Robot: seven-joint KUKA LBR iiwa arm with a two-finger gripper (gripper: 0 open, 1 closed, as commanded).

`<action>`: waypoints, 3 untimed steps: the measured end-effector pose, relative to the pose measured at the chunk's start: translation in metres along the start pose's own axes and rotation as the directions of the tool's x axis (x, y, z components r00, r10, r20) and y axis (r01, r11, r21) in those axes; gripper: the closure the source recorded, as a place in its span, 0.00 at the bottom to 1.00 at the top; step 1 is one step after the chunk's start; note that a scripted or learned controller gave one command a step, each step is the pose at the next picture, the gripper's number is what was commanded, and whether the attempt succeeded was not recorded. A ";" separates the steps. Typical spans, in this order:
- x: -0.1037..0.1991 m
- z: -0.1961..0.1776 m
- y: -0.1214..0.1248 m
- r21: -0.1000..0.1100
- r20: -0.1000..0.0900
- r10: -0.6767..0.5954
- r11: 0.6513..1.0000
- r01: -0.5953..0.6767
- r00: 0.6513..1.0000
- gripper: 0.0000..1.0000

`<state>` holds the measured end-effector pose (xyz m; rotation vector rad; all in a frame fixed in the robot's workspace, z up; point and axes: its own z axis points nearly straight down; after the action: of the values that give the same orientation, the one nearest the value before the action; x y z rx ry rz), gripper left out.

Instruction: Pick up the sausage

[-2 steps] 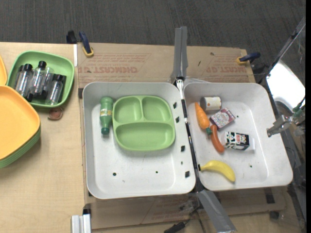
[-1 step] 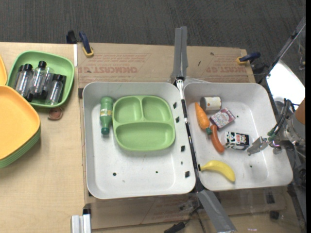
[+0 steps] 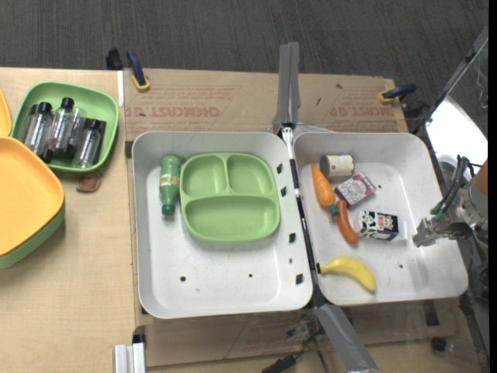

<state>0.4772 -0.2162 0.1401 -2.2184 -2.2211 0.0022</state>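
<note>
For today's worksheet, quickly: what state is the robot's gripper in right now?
Gripper: at the right bin's right wall, well away from the sausage; open or closed cannot be told.

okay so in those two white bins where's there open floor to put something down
Left bin: the broad strip in front of the green divided plate. Right bin: the far right corner, and between the milk carton and gripper. Crowded: carrot, sausage, pouch and can cluster near the divider.
</note>
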 end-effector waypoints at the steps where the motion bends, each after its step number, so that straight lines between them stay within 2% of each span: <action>1: 0.029 0.050 -0.001 0.004 -0.001 0.272 0.962 -0.272 0.962 1.00; 2: 0.002 0.049 0.000 -0.001 0.000 0.261 0.965 -0.261 0.965 1.00; 3: 0.002 0.049 0.000 -0.001 0.000 0.243 0.970 -0.243 0.970 1.00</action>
<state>0.4770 -0.2145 0.0913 -2.4750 -1.9334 0.0020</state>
